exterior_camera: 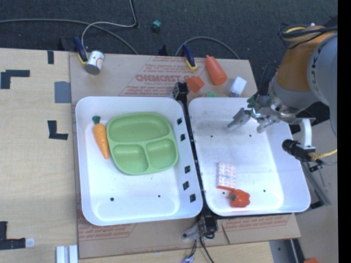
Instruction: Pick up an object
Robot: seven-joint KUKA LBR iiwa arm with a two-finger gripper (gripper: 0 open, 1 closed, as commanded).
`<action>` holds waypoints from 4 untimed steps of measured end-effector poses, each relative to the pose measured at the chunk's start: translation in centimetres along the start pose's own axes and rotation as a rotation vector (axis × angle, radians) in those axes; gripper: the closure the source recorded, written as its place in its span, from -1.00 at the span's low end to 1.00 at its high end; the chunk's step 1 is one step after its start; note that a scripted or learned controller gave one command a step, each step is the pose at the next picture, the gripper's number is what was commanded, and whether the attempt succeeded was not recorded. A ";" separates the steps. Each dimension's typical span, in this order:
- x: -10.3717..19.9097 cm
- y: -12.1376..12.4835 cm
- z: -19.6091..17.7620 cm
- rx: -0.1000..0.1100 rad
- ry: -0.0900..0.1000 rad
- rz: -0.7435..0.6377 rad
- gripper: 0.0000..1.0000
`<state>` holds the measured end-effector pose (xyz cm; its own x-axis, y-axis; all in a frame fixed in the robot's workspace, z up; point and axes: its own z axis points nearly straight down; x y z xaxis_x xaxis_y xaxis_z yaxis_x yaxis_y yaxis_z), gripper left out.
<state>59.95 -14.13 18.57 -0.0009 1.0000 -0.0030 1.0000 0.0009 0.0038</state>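
**Q:** When the bench is scanned from the left, what is met first?

**R:** Pale wood with dark tape marks is seen, then a sheet of printed cardboard (153, 78) on which both bins are set. Near its far left corner a small metal can (95, 61) is seen lying on its side.

**Q:** And the left bin?

**R:** In the left bin (137, 207) a toy carrot (101, 138) is laid along the left edge of a green divided plate (143, 142), touching it or nearly so. The plate is placed in the far half of the bin.

**Q:** What is found behind the bins?

**R:** On the cardboard beyond the right bin, a small orange piece (196, 84), a larger orange bottle-shaped toy (215, 70) and a little white block (238, 85) are scattered.

**Q:** Where are the things that could be picked?

**R:** In the right bin (274, 199), a pale patterned packet (226, 174) is laid flat toward the near side, and just beyond its near edge a red-orange toy (237, 198) is seen, close to the bin's front wall.

**Q:** How is the gripper placed?

**R:** The gripper (251, 120) is held over the far part of the right bin, well apart from the packet and the toy. Its two fingers are spread apart and nothing is gripped between them. The grey arm (307, 70) is reached in from the right.
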 end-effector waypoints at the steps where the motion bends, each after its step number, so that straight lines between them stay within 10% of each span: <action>1: 5.5 -2.9 0.2 0.005 0.003 -0.001 -1.00; 3: 4.6 -9.6 9.2 0.008 0.004 0.000 -1.00; 4: 4.6 -9.6 8.3 0.009 0.005 0.000 1.00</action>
